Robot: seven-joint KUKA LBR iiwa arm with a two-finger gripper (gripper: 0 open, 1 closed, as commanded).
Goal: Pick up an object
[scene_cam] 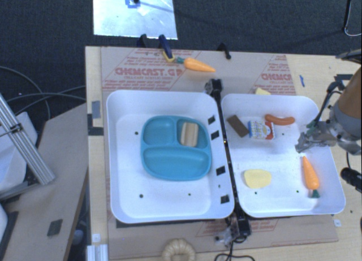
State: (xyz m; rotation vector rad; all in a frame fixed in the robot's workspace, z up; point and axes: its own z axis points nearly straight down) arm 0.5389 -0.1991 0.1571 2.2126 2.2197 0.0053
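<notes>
Carrot point(309, 174) lies lengthwise in the right bin point(328, 200), tip toward the jaws point(305, 144); their spread unclear.

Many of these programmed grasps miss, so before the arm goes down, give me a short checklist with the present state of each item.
1. Gripper over the right white bin: ok, at its right wall.
2. Nothing between the fingers: cannot tell, too small and blurred.
3. Nearest target free: ok, the orange toy carrot lies apart from other items, just below the gripper.
4. Carrot clear of the bin wall: ok, bare floor on both sides.
5. Other targets in that bin: ok, yellow flat disc, orange sausage, brown block.
6. Blue divided plate in the left bin, out of the path: ok.
</notes>
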